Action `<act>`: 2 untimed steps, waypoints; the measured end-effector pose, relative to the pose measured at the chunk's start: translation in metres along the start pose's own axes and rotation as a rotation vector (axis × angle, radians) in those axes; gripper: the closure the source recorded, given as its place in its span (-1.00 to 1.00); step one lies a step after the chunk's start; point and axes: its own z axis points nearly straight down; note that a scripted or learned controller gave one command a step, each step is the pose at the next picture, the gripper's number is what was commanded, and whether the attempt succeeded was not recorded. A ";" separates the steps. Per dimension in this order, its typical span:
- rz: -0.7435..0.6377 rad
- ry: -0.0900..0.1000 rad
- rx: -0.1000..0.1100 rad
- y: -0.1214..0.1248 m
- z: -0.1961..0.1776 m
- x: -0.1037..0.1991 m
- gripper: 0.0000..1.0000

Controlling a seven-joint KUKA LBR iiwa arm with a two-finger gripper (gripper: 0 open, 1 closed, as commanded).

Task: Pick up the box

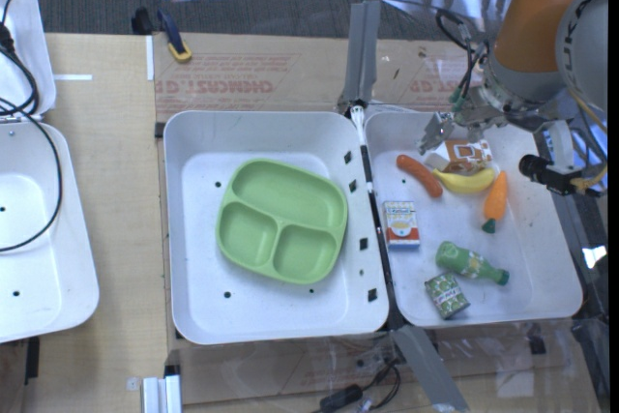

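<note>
camera view:
box: right bin, left-centre, flat, near sausage
gripper: at bin's back, above banana; grip state can't tell
handling: prob light, stiff carton, crushable; grip across narrow sides

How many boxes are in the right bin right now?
3: a white-and-orange box near the left wall, a green box near the front edge, and a box behind the banana, partly hidden.

Matt green plastic tray, glossy white plastic bins, printed cardboard box
</note>
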 end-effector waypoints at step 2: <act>-0.124 0.000 -0.001 0.011 -0.142 -0.020 -1.00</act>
